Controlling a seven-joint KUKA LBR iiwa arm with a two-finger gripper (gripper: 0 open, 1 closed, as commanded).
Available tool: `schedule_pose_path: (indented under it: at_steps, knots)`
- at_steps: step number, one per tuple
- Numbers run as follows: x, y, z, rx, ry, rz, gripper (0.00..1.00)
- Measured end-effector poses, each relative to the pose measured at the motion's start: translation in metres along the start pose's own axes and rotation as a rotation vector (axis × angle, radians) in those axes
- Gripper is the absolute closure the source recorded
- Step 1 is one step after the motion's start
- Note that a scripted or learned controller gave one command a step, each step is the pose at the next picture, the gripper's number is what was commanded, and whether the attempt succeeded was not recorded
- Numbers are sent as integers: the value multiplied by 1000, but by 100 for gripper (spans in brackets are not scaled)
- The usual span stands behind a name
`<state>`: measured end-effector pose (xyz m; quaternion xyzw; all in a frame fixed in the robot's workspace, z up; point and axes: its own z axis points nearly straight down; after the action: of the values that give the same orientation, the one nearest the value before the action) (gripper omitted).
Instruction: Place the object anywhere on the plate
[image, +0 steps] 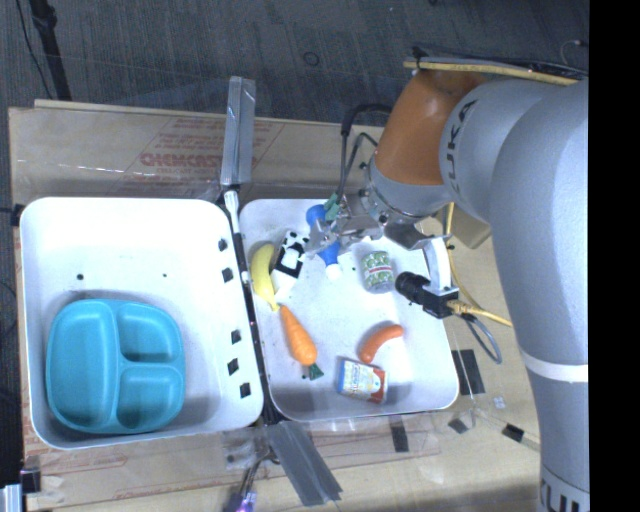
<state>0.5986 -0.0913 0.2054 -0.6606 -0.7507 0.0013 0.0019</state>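
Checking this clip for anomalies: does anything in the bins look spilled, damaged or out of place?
Nothing stands out. The blue plate sits flat in the left bin. The banana, carrot, sausage, can and small carton lie loose but intact in the right bin.

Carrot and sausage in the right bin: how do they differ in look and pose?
The carrot tapers to a point with a green tip at its lower end; the sausage is blunt at both ends. The carrot looks longer and lies steeply; the sausage is shorter, slightly curved and lies flatter. Both are orange toys lying loose on the floor of the right bin.
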Motion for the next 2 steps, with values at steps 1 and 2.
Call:
schedule_pose_path:
  at_steps: [1, 2]
  knots:
    - [89, 23, 12, 0, 0, -121, 100]
    - [176, 2, 15, 1, -1, -298, 100]
